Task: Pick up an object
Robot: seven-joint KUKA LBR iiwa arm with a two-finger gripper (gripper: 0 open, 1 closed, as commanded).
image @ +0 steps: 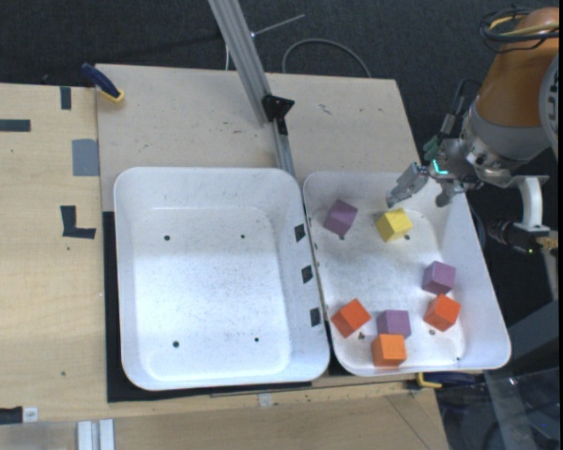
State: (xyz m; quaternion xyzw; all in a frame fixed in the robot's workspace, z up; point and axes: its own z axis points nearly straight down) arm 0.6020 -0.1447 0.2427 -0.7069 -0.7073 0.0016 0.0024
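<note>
The right bin holds several cubes. A yellow cube and a purple cube lie near its far end. Another purple cube and an orange cube sit by the right wall. Two orange cubes and a purple cube cluster at the near end. My gripper hangs over the bin's far right corner, just up and right of the yellow cube. It is open, with nothing between its fingers.
The left bin stands beside the right one, their walls touching. A slanted metal pole runs down to the bins' far junction. A blue and yellow tool lies at the bench's back left.
</note>
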